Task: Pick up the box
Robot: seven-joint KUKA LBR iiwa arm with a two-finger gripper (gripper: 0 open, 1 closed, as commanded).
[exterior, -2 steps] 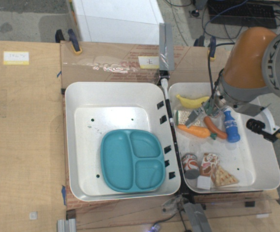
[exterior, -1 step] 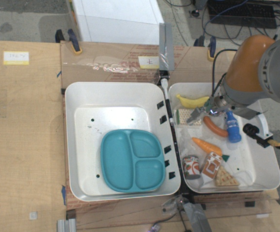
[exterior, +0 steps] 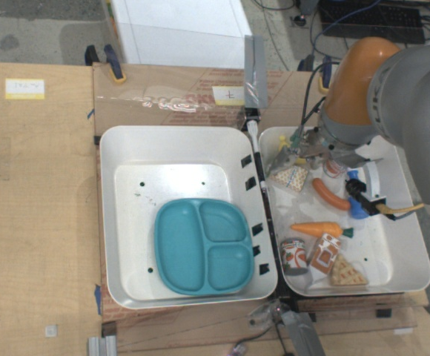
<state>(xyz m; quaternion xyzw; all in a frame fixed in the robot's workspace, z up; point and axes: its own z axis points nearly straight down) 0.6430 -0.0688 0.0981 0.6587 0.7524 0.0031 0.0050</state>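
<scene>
Bins of shallow white plastic, two in number, sit side by side on the wooden bench [exterior: 37, 213]: a left bin [exterior: 110, 221] and a right bin [exterior: 421, 258].

Three things lie along the near edge of the right bin. One is a tan triangular wedge with a lattice pattern [exterior: 346, 274]. One is a small orange-and-white cardboard box [exterior: 324, 251], tilted and touching the wedge on its left. One is a small orange-and-white can [exterior: 293, 256], just beside the box toward the near-left corner.

In the left bin, one teal plastic plate [exterior: 200, 247] with three compartments rests toward the near-right corner.

Just beyond the box lies one orange toy carrot with a green top [exterior: 320, 229], set crosswise. Farther back is one orange-red toy sausage [exterior: 331, 194], and by that bin's left edge one pale checkered packet [exterior: 293, 176].

The end effector [exterior: 304, 150] hangs over the far-left part of the right bin, just beyond the packet and well apart from the box. I cannot tell whether it is open or closed.

Two white paper labels lie on the bench beyond the bins, one [exterior: 24, 88] at the far-left and one [exterior: 227, 93] near the middle.
</scene>
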